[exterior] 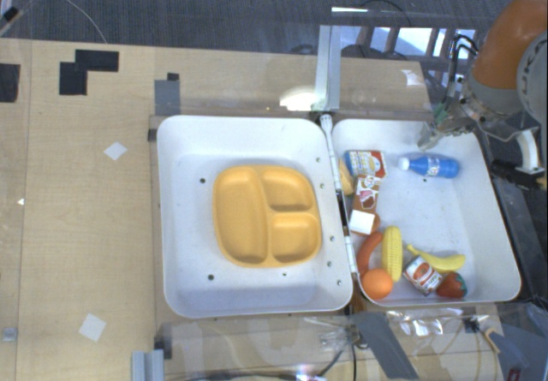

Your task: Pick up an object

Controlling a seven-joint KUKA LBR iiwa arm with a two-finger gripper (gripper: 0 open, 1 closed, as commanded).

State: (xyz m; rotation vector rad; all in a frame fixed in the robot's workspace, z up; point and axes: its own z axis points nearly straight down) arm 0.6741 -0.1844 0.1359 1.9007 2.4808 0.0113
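Start at the near edge of the right bin [501,225], where you see most of the toys bunched toward its near left corner. An orange [378,284] sits nearest you, touching the tip of a carrot [369,248] that leans along the bin's left wall. Just beside them stands a corn cob [392,252], and a banana [437,258] curves away to its right. Under the banana lie a small red-labelled can [420,274] and a strawberry [452,286], close to the near wall. A little farther in you find a white cube [361,222], then two small cartons [366,167] lined up along the left wall. Toward the far right corner a blue bottle [431,167] lies on its side, white cap pointing left, apart from the rest.

In the left bin [184,225] a yellow divided plate [266,215] rests near the middle.

Over the far right corner of the right bin you see the hand [434,132], hanging just above the bottle and not touching it; you cannot tell how it is set. Both bins stand on the wooden counter [77,225].
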